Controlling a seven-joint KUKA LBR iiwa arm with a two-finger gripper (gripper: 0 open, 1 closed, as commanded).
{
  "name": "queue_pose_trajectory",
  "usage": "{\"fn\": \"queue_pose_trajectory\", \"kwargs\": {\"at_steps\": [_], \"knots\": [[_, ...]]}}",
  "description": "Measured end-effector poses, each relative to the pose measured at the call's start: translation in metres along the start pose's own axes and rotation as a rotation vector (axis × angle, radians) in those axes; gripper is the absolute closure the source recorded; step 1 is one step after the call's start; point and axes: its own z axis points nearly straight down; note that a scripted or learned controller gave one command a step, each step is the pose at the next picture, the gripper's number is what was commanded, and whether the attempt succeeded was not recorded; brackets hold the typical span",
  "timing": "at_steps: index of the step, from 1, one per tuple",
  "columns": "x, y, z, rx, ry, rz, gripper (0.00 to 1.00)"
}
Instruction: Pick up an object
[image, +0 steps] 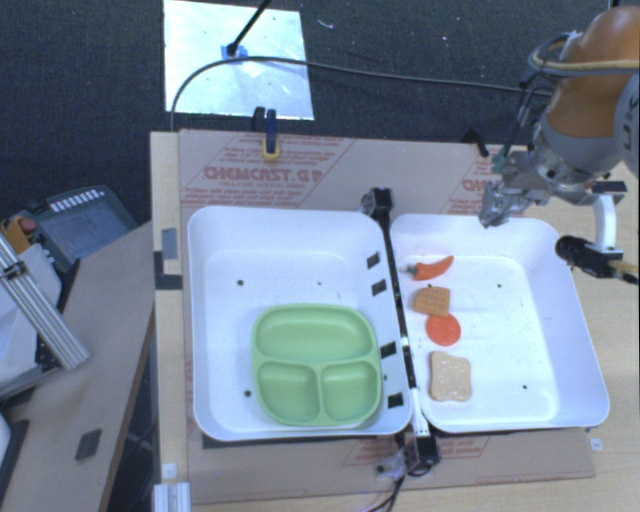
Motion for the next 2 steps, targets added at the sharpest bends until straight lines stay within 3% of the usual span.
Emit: {"fn": "queue_pose_trajectory", "kwargs": {"at_steps": [1, 2], "knots": [[0.056, -0.001, -0.005, 0.0, 0.001, -0.001, 1.0], [0.113, -0.001, 0.013, 0.002, 0.001, -0.001, 1.0]]}}
